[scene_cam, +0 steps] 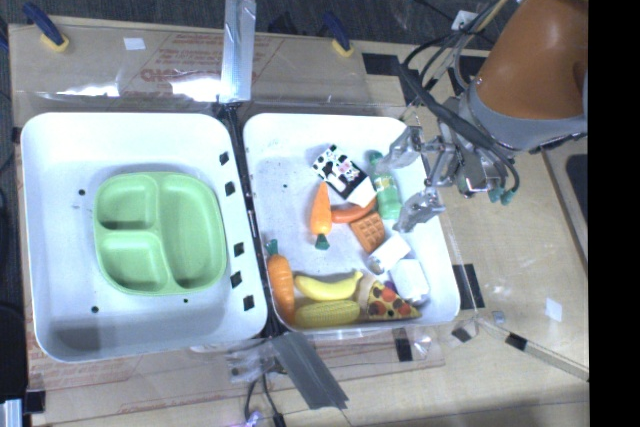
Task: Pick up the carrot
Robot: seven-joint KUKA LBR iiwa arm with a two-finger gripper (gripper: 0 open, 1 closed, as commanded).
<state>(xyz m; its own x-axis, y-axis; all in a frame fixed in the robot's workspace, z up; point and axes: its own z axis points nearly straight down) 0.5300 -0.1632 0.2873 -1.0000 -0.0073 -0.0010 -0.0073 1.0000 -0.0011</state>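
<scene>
Hovering over the right bin's far edge, the end effector stood released, fingers spread and grasping nothing. The carrot lay in that bin, well apart from it toward the bin's middle, beside a checkered block. Pickup looked unstarted: approach, descent, closing and lifting all remained.

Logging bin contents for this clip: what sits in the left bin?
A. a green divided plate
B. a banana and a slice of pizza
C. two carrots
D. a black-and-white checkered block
A: the green divided plate lies alone in the left bin, while the carrots, banana and other toys are all in the right bin.
</scene>
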